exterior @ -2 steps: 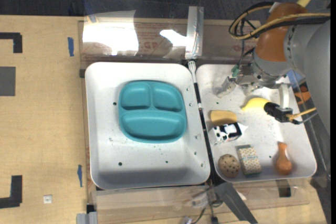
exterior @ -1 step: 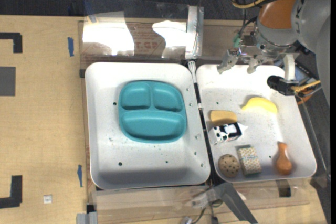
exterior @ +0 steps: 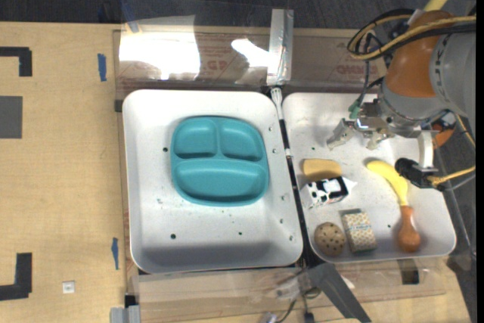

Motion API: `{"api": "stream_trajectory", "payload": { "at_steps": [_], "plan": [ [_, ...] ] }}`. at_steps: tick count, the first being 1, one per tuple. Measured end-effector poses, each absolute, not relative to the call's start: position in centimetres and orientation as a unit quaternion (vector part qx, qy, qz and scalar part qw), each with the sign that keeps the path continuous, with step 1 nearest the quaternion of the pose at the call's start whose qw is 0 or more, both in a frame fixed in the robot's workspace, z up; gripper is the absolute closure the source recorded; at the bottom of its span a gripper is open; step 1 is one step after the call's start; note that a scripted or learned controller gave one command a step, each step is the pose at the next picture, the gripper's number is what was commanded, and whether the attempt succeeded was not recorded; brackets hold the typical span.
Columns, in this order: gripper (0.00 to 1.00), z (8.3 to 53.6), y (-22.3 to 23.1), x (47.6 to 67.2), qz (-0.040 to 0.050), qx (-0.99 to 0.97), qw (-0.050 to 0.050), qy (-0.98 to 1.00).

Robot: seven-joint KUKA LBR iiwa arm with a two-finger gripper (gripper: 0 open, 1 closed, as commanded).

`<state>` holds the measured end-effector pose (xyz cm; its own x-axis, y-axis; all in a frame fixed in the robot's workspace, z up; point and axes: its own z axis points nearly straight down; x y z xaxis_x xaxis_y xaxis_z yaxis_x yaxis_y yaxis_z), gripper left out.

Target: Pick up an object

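Arm reaching in from right, hanging over upper part of right bin. Gripper hovering over bare bin floor, fingers spread apart, gripping nothing. Objects lying below it in same bin: cheese wedge, black-and-white cow toy, cookie, wrapped snack bar, banana, orange-brown pear-like piece. Teal divided plate sitting in left bin.

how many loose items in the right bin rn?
6 in the right bin: yellow wedge and cow-print piece near the left wall, cookie and wrapped block at the front, banana and brown pear-shaped piece right. The arm may hide more.
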<state>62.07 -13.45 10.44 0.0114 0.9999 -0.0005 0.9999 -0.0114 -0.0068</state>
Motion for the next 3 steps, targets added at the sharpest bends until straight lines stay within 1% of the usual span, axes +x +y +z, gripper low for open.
{"api": "stream_trajectory", "payload": {
  "at_steps": [1, 2, 3],
  "plan": [
    [0.0, 8.7, -16.8, 54.3, -0.0004, -0.686, -0.003, -0.728],
    [0.0, 8.7, -19.6, 49.5, -0.0003, -0.702, -0.002, -0.713],
    [1.0, 9.9, -19.5, 49.8, -0.0026, -0.701, -0.006, -0.713]
  ]
}}
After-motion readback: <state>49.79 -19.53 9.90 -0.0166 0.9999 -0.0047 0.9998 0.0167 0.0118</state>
